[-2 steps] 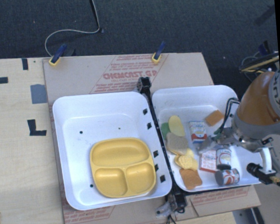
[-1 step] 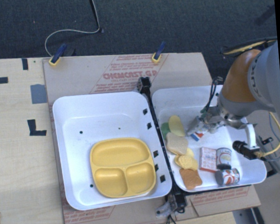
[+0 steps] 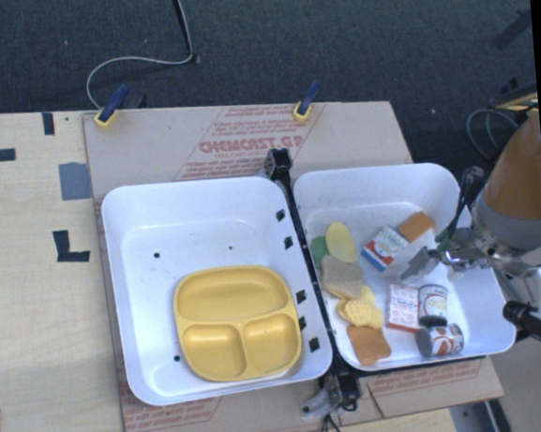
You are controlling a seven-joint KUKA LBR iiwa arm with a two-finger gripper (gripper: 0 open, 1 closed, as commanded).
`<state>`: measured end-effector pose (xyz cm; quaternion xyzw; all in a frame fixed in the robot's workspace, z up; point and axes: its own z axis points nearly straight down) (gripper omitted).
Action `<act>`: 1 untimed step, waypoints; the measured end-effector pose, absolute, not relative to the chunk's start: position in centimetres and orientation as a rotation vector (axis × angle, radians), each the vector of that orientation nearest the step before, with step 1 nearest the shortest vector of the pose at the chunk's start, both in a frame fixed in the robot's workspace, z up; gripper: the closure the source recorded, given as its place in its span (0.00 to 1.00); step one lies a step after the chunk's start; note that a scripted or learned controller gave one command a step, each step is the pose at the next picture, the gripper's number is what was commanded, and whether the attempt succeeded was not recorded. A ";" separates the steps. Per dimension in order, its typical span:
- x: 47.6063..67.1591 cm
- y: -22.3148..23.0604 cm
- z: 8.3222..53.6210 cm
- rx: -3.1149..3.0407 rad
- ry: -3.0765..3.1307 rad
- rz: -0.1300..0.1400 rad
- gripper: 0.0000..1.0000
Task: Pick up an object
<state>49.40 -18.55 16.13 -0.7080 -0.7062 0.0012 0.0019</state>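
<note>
White plastic bins sit side by side: the left bin (image 3: 129,270) holds a yellow divided tray (image 3: 236,322), the right bin (image 3: 362,188) a jumble of small items, among them a red-and-white carton (image 3: 387,246), a can (image 3: 439,338) and an orange piece (image 3: 368,343). The gripper (image 3: 423,261) hovers over the carton's right end, blurred, nothing visibly between it. The arm (image 3: 518,193) is cut off at right.

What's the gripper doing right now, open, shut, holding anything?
Gripper: over the right bin, near the carton; open or shut cannot be told, and nothing is seen held.
</note>
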 end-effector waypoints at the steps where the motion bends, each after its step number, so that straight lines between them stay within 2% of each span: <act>1: 50.4 -16.9 8.3 -2.225 -2.225 -0.001 0.00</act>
